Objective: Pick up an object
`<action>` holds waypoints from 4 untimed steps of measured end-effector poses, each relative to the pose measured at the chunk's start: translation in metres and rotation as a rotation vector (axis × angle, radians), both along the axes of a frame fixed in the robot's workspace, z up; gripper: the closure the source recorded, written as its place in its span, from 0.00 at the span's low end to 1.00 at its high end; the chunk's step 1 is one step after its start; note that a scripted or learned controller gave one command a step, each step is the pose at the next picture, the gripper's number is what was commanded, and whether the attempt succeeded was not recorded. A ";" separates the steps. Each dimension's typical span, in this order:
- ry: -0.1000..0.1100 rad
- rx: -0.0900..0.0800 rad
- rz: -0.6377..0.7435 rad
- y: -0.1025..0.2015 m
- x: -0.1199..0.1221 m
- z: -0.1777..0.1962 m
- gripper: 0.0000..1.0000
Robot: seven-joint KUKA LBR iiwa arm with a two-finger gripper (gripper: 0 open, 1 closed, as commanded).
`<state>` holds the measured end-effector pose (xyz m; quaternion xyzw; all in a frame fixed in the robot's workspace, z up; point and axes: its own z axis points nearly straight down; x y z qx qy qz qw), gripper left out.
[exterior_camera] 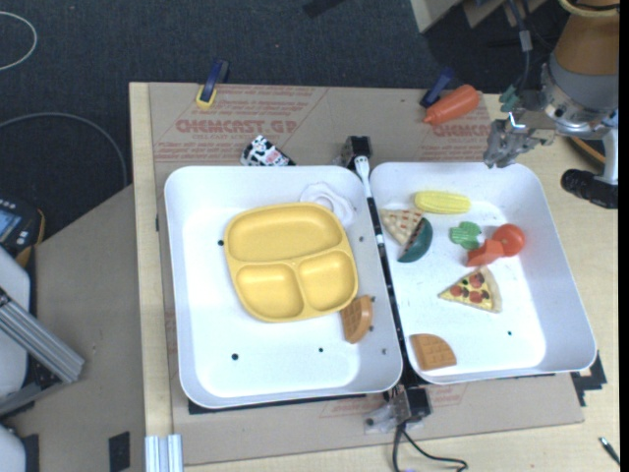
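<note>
Your counter (295, 116) is carrying two white bins side by side; the left bin (197, 342) is holding a yellow divided plate (291, 261). Your gripper (508, 151) is hovering over the right bin's (550, 332) far rim, holding nothing; you cannot tell its spread. The pizza slice (474, 290), corn (442, 203) and tomato (507, 239) are lying below it.

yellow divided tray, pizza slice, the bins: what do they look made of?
Yellow divided tray: probably moulded plastic, matte, with uniform colour and rounded compartments.
Pizza slice: likely toy plastic or rubber, with flat printed-looking toppings; cannot tell which.
Bins: probably thin white plastic, smooth and slightly glossy, with rounded rims.
</note>
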<state>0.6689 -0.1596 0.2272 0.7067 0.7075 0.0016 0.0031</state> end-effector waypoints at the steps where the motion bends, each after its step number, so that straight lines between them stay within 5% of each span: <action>1: 0.009 0.005 0.004 0.053 -0.032 0.005 1.00; 3: 0.010 0.005 0.004 0.137 -0.075 0.003 1.00; 4: 0.011 0.002 -0.002 0.128 -0.079 -0.013 1.00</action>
